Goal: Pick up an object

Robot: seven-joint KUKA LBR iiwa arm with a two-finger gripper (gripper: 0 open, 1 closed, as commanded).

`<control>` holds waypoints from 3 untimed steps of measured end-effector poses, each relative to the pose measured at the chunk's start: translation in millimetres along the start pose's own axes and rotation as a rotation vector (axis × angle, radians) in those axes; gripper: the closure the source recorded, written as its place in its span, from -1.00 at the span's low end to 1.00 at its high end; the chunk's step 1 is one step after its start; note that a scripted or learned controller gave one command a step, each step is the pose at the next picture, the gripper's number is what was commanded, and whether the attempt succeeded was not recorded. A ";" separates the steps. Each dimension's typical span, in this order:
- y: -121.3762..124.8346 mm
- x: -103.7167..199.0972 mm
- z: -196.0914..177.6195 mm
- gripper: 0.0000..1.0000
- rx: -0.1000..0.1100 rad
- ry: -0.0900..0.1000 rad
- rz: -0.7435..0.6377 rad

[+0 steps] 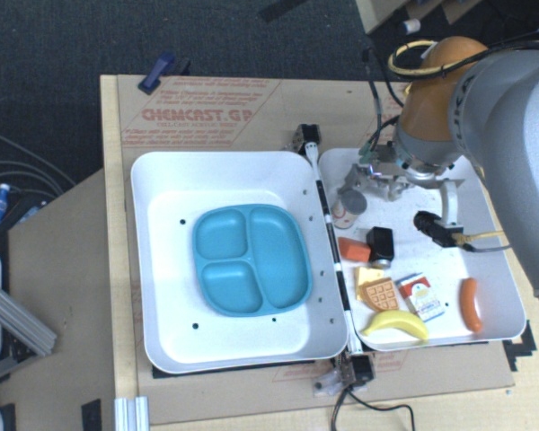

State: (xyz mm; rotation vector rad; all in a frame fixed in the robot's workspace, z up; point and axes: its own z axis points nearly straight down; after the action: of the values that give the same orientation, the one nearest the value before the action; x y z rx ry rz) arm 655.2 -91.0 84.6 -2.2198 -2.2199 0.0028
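where the gripper (370, 180) stands: upper left of the right bin (501, 287)

although the gripper sits low over the right bin, whether it is open or closed cannot be told from this slanted angle, and nothing can be seen held in it. the small cylinder (348, 206), round-topped with a grey cap and a tan body, stands against the bin's left wall, just beside and below-left of the gripper tip; contact between them cannot be confirmed.

other contents of the right bin, noted by form:
- orange block (352, 250), wedge-like and matte, near the left wall below the cylinder.
- black block (381, 243), squarish, touching the orange block's right end.
- waffle (378, 293), tan, square with a grid-patterned face.
- banana (395, 324), yellow, curved and smooth, just below the waffle at the near wall.
- carton (423, 297), small, red and white, just right of the waffle.
- sausage (470, 303), orange-red, rounded ends, lying apart toward the right wall.

the left bin (162, 241), white and shallow with rounded corners, carries a blue divided plate (251, 259) of smooth plastic, three compartments, lying flat at its middle.
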 end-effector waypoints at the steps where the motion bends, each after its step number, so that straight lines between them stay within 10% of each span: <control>1: 0.6 0.2 -10.7 1.00 -0.001 0.000 0.000; 2: 0.5 0.2 -10.5 -1.00 -0.001 0.000 0.000; 3: 11.5 -2.5 -0.2 -1.00 -0.004 0.000 -0.001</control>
State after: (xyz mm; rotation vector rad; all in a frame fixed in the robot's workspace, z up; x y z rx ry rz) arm 666.7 -93.5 84.7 -2.2207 -2.2235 -0.0011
